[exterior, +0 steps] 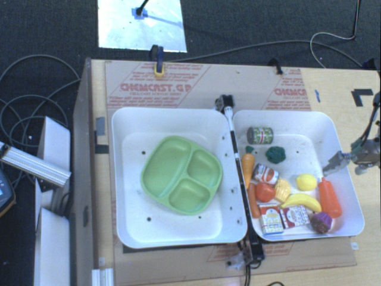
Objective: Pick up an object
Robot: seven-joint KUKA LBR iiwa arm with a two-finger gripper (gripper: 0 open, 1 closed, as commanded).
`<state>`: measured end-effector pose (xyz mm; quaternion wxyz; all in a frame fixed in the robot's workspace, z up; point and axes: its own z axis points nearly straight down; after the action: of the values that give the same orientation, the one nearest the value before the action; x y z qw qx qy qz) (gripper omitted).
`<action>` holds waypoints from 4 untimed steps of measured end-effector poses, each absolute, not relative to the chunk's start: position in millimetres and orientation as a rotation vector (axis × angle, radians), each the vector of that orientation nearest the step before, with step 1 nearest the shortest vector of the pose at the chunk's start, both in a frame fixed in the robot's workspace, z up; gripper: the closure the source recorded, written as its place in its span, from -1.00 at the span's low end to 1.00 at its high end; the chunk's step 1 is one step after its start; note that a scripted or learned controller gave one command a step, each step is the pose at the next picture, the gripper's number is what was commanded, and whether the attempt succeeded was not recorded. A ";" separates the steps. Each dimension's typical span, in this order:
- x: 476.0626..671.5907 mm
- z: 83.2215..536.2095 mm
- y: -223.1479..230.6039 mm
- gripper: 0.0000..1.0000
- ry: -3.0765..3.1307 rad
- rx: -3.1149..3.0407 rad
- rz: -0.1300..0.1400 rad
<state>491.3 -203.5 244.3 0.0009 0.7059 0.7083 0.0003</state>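
Note:
The right bin [321,123] holds several toy foods: a green-labelled can [259,135], a dark green broccoli [275,154], a carrot [248,159], a red-and-white tin [265,174], a tomato [265,192], a lemon [306,182], a banana [300,202], an orange-red bottle [330,198], a purple grape bunch [321,222] and a red box [280,217]. My gripper [334,164] reaches in from the right edge over this bin's right wall, just above the bottle and right of the lemon. Nothing is visibly held in it.
A green divided plate [181,174] lies in the left bin [128,159]. A clamp [225,104] sits where the two bins meet at the back. Cables and a metal rail [36,164] lie off the bench to the left.

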 end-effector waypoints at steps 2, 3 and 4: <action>559.2 84.0 -108.7 -1.00 2.225 2.217 0.003; 645.1 80.4 -142.8 -1.00 2.244 2.227 -0.023; 648.1 93.2 -143.4 1.00 2.237 2.216 -0.013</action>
<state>648.1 -143.4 93.2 -0.0036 0.7037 0.7105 -0.0040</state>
